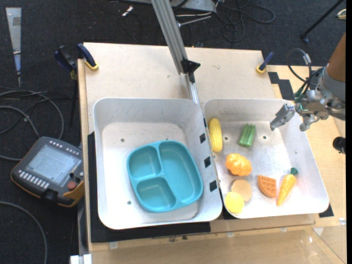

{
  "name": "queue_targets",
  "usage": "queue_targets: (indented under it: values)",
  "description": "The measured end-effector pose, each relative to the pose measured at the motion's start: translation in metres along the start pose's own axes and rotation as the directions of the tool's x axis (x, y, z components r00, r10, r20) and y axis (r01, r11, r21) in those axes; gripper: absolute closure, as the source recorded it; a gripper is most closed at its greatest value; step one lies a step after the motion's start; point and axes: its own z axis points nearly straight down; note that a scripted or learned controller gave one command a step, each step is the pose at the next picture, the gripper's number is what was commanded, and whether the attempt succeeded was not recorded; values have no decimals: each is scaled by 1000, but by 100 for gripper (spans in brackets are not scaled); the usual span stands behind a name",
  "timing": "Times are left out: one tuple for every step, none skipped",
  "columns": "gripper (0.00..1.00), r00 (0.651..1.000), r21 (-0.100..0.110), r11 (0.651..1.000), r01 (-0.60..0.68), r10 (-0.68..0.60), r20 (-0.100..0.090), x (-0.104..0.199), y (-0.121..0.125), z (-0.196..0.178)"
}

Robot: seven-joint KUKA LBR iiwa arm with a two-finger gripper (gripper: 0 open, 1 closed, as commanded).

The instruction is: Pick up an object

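The pincer (293,119), spread, hovers over seven toy foods; one blue tray (164,175).

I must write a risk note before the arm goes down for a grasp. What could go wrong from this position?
1. The gripper hangs over the right bin's far right corner, with open fingers, above bare floor; a straight descent would likely close on nothing.
2. The orange pepper, waffle, carrot and yellow round piece lie close together, so one grasp may push a neighbour.
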Motion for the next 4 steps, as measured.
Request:
queue_targets:
  values:
    - [0, 1000, 0, 1000, 0, 0, 0, 0, 0, 0]
    - [0, 1000, 5, 1000, -3, 3, 0, -8, 4, 58]
    - [0, 1000, 6, 1000, -3, 3, -1, -5, -4, 120]
    - [0, 1000, 1, 1000, -2, 2, 1, -4, -4, 165]
